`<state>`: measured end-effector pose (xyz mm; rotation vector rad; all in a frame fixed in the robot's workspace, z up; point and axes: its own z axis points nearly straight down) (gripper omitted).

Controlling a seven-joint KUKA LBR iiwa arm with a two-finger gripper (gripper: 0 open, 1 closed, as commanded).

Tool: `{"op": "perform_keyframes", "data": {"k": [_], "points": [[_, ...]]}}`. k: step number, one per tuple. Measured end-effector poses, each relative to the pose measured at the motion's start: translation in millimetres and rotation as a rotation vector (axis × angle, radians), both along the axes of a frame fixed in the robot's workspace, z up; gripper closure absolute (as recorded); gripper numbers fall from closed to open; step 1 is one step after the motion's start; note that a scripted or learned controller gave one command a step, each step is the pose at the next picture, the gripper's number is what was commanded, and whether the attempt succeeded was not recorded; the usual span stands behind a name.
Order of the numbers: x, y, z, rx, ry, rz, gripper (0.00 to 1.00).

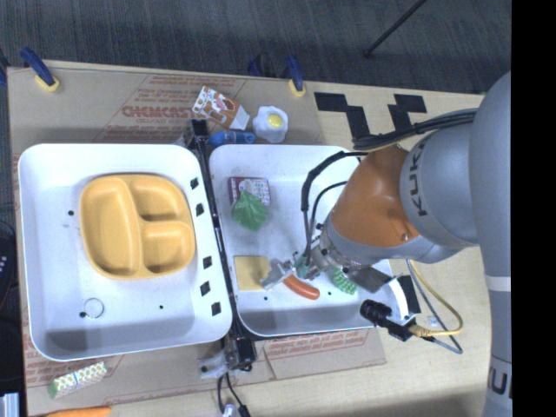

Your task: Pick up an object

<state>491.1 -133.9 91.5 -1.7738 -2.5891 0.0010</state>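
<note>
**Arm Reaching Into the Right Bin**

The grey and orange arm (408,207) is reaching in from the right and hanging over the right bin (287,159). Its gripper (300,268) is sitting low in the bin, near the front. I cannot tell how the tool is standing, because the arm's big round body is covering most of it.

An orange carrot (304,289) is lying on the bin floor just under the gripper. A yellow block (249,272) is lying just to the left of the gripper. A green thing (341,281) is peeking out beside the arm, on the right of the carrot. Farther back in the same bin, a green leaf toy (249,211) is resting partly on a small dark red packet (254,187).

The left bin (43,259) is holding a yellow tray (137,224) with three parts. A small clear ring (93,307) is lying near the front left corner of that bin.

Behind the bins, on the brown board, a snack pack (211,104), a blue thing (230,136) and a white and yellow egg toy (271,122) are sitting close together. A candy wrapper (78,378) is lying in front of the left bin. Blue clamps (39,68) are holding the board at the back edge.
</note>
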Motion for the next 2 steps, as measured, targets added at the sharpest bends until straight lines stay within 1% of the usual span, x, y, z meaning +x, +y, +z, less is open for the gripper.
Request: {"op": "perform_keyframes", "data": {"k": [1, 2], "points": [[0.6, 0.6, 10.4, 0.002, 0.002, 0.006, 1.00], [-12.9, 45.7, 100.3, 0.000, -0.002, 0.153, 1.00]]}}
